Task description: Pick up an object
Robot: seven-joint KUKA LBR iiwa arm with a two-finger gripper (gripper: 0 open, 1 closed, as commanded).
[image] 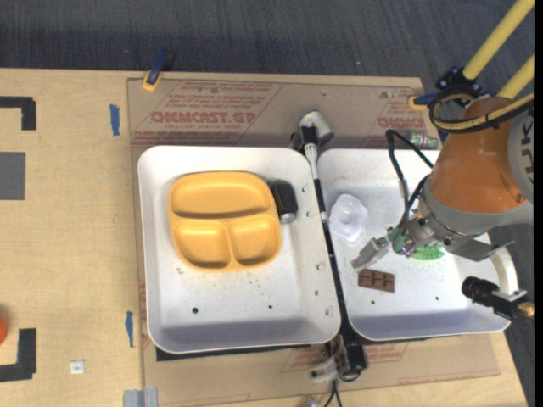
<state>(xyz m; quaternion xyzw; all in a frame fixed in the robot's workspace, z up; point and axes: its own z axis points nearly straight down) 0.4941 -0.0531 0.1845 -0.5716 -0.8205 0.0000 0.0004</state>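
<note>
1. Chocolate bar, a small brown ridged piece, lies flat on the floor of the right bin, near that bin's front left area and just below the gripper.
2. Grey arm with its orange band reaches in from the right, its wrist low over the right bin; the metal tip hangs just above and slightly left of the chocolate bar.
3. Whether the jaws stand open or closed cannot be told from this angle, and nothing can be seen held between them.
4. Other candidates sit close by: a clear plastic cup toward the bin's left wall and a green object partly hidden under the wrist.
5. Across the divider, the left bin carries a yellow divided tray with a dark block at its right edge.
6. Judged from the scene, the pick is not yet done: the approach looks made, while closing on an object and lifting it remain.
</note>
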